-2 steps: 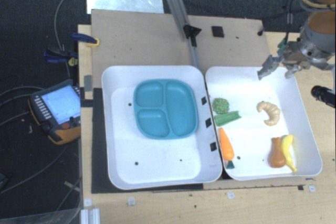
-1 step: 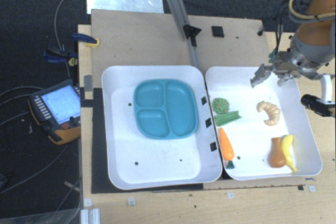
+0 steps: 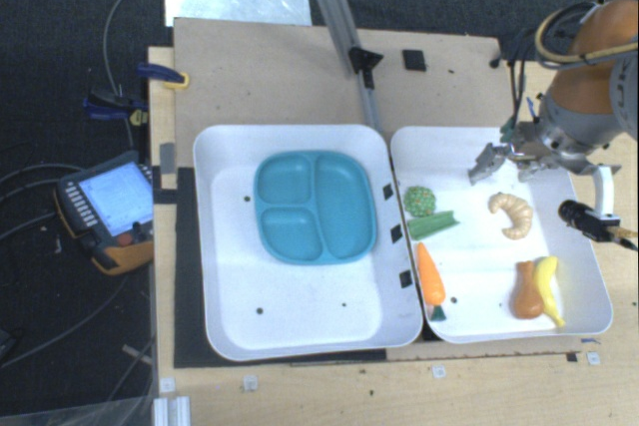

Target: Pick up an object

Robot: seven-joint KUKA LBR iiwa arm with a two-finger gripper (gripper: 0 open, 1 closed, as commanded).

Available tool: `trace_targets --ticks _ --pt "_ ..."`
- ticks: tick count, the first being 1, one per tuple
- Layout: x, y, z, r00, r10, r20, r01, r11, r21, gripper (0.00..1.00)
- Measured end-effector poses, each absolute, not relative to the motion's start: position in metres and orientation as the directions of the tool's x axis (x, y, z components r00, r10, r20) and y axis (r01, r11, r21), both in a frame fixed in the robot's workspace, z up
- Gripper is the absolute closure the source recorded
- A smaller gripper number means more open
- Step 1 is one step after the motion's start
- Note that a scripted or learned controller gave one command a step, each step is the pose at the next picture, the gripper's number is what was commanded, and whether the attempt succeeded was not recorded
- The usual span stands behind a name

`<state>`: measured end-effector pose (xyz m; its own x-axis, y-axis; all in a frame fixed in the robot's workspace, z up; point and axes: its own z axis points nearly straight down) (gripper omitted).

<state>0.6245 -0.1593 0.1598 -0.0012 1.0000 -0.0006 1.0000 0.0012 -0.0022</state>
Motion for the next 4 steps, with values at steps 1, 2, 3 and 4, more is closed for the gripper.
trace_targets --ticks 1,2,3,4 --pt "0.615 -0.164 0.107 -0.001 1.000 0.000 1.000 0.001 -0.002 0.00" --pt "0.617 -0.163 0.122 -0.002 1.000 -0.001 1.000 0.002 0.006 1.00" --pt "0.622 -0.173 0.174 0.000 1.000 -0.002 1.000 0.000 0.007 1.00" --pt "0.624 -0.173 0.218 -0.004 1.000 -0.002 1.000 0.004 0.007 1.00"
